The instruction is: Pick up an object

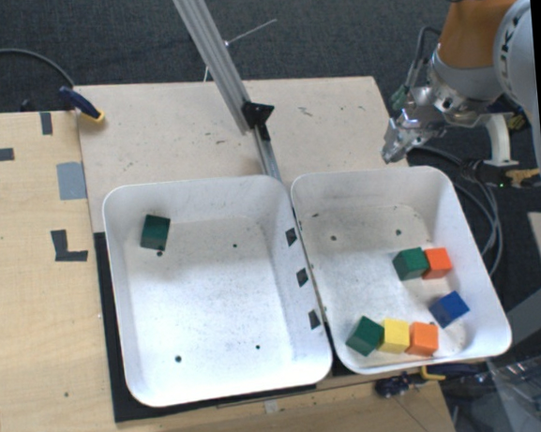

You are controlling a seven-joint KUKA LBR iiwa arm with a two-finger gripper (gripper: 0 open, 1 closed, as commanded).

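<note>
While the arm hangs at upper right, these lines apply.
Pincer: the gripper (398, 145) sits above the back rim of the right bin (458, 205); spread or pressed together, I cannot tell; nothing is visibly held.
Targets: a green block (410, 263) touching an orange block (437, 262) at centre right; a blue block (449, 308) below them.
Advice: the lone blue block looks easiest; descend straight over it.

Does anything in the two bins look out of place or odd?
One green block sits alone in the left bin, while six other blocks are in the right bin. Nothing looks spilled or damaged.
</note>
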